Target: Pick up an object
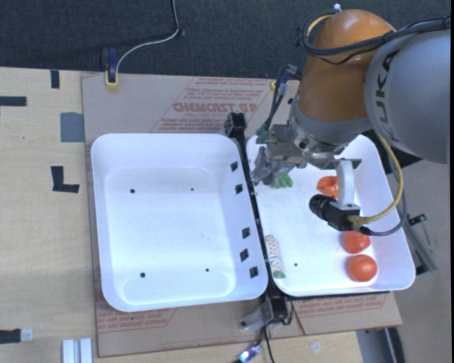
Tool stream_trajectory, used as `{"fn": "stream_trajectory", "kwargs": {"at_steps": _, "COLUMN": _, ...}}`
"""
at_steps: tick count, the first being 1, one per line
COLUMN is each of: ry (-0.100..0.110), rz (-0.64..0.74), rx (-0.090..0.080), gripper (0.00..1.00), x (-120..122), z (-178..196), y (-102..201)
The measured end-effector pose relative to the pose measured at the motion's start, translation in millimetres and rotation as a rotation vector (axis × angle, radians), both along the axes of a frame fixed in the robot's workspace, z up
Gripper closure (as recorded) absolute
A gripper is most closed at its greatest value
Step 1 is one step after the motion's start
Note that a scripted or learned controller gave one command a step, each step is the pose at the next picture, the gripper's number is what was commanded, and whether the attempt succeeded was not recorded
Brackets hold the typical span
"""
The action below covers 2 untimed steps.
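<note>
Two shallow white bins are seen side by side on a cardboard sheet [212, 108], which lies on a wooden bench [30, 142]. The right bin [386, 278] is taken as the landmark. The left bin [166, 225] adjoins it along a shared edge fitted with black clips [246, 237]. The grey arm [416, 89], with its orange band [340, 59], is positioned over the far half of the right bin. The gripper [271, 169] is located at the far left corner of the right bin, close to the dividing edge. A small green object [284, 180] is seen directly beneath the gripper, resting on the bin floor; whether it is touched cannot be told. The opening of the gripper cannot be told from this view, and nothing is seen to be held. An orange object [328, 185] is partly hidden by a white part of the arm near the middle of the right bin. Two further round orange objects, [356, 241] and [362, 268], are lying close together near the bin's near right corner. A black cylindrical part [329, 210] on a yellow cable [386, 210] hangs over the middle of the bin. A small patterned packet [273, 252] is lying against the bin's left wall, toward its near end. A white cable [147, 44] is clipped at the cardboard's far edge, well apart from the right bin.
</note>
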<state>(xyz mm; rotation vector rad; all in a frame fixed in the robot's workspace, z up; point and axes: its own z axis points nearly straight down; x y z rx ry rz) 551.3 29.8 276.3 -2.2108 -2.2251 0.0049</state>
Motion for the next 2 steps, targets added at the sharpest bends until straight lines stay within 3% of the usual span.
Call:
{"fn": "stream_trajectory", "kwargs": {"at_steps": 1, "ry": -0.012, "rz": -0.003, "rx": 0.0, "gripper": 1.0, "x": -16, "z": 76, "y": 11}}
{"fn": "stream_trajectory", "kwargs": {"at_steps": 2, "ry": -0.005, "rz": -0.002, "rx": -0.002, "gripper": 1.0, "x": -4, "z": 69, "y": 49}}
